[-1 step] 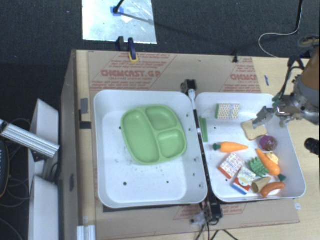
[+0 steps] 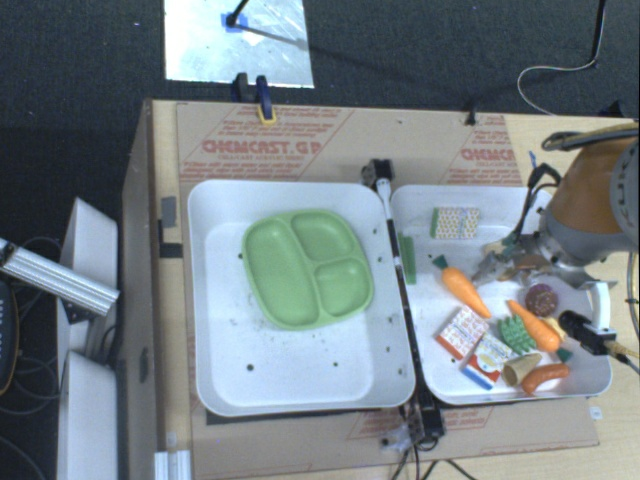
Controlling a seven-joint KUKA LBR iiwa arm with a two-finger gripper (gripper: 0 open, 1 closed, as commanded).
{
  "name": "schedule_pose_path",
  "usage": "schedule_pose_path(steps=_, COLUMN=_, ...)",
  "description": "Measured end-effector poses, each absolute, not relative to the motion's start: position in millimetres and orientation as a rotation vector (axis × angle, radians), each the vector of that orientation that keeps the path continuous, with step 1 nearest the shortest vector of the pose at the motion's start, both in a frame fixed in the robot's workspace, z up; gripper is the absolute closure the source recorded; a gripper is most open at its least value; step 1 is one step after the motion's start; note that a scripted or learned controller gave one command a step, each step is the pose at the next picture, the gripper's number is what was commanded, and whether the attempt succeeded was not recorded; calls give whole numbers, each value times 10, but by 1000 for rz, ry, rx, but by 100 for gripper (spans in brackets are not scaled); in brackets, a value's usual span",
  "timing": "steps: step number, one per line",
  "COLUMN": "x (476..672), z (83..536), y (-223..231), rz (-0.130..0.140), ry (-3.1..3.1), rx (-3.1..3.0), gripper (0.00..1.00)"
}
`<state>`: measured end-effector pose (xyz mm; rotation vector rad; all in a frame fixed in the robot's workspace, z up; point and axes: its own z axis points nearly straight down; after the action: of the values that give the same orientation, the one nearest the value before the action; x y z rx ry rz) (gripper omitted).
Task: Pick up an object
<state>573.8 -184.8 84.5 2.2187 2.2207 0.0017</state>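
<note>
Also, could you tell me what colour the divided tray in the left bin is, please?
Light green; the divided tray shows clearly in the camera view, in the left bin.

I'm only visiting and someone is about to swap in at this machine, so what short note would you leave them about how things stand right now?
Tool: low over the right bin, near its far right side; whether it is open or shut cannot be told, and nothing is seen held.
Right bin holds the toys: two carrots, a speckled card, a green stick, a small red and white box, a dark round piece, a sausage.
Left bin: a green divided plate.
Done: nothing visibly lifted.
Left: grasp and lift one object.
</note>
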Motion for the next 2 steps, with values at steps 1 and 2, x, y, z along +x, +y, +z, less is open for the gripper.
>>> schedule_pose_path(steps=1, x=5746, z=954, y=-1849, rz=3, ry=2221, rx=2217, gripper=100)
schedule_pose_path(steps=2, x=5746, z=953, y=-1850, rz=3, ry=2221, rx=2217, gripper=0)
